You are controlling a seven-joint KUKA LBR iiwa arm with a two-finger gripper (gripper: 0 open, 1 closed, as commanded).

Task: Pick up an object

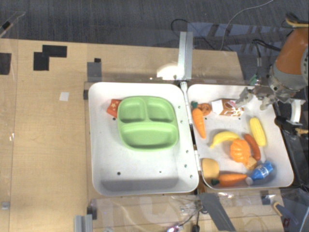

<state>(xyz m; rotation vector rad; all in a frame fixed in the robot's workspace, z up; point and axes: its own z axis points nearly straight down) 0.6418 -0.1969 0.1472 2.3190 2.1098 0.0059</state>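
Observation:
The right bin [285, 153] holds several toy foods: a carrot [198, 122], a small orange tomato [205, 108], a white carton [227, 107], a banana [224, 138], a corn cob [257, 131], a sausage [252, 146], an orange pumpkin [240, 150], a bread roll [210, 167], a second carrot [231, 179] and a blue bottle [261, 172]. My gripper [255, 99] hangs open over the bin's far right corner, just right of the carton, with nothing between its fingers.
The left bin [104, 144] bears a green divided plate [147, 122] with a red packet [113, 108] tucked at its left edge. A metal post [185, 57] stands behind the seam between the bins. Cables lie behind the right bin.

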